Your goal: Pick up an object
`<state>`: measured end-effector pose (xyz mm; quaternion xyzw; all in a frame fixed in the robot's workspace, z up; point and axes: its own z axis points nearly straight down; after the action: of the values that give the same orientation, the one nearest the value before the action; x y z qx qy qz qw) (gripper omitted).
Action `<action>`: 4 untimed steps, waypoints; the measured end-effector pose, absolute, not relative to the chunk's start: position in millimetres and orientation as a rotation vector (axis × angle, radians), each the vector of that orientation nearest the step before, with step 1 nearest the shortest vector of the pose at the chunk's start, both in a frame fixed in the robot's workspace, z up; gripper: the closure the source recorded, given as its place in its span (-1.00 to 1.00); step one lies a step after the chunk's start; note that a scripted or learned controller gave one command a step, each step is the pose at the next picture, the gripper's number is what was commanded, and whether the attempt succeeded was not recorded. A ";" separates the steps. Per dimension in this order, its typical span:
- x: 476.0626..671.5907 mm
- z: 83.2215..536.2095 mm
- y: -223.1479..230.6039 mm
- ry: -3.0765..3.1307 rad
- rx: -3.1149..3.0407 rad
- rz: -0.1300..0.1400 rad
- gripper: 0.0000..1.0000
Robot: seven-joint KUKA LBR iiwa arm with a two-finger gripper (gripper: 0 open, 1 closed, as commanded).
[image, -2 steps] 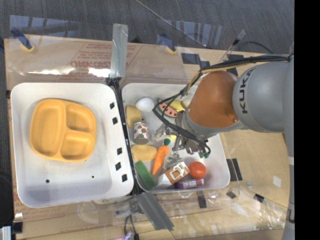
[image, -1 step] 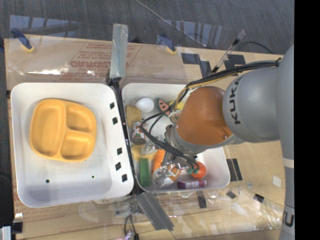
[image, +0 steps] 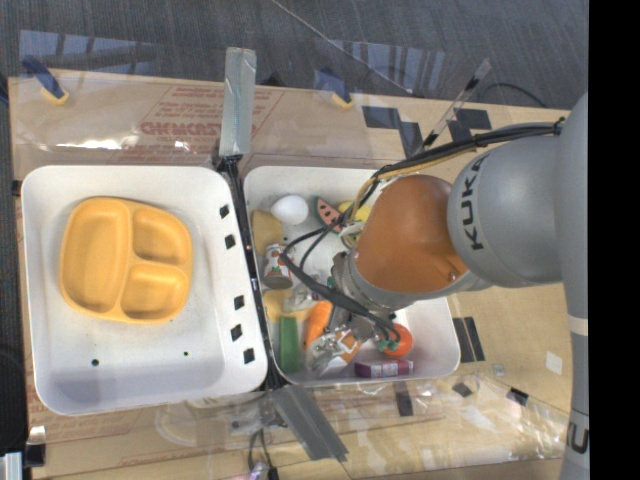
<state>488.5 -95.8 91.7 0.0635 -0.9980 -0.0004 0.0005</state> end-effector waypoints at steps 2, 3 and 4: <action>519.0 216.2 -66.7 -3.152 0.049 0.002 1.00; 517.7 213.1 -66.9 -3.145 0.048 0.001 -1.00; 499.1 133.8 -94.9 -3.133 0.157 -0.002 -1.00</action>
<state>499.1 -94.9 133.8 0.0500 -0.9987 -0.0006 0.0026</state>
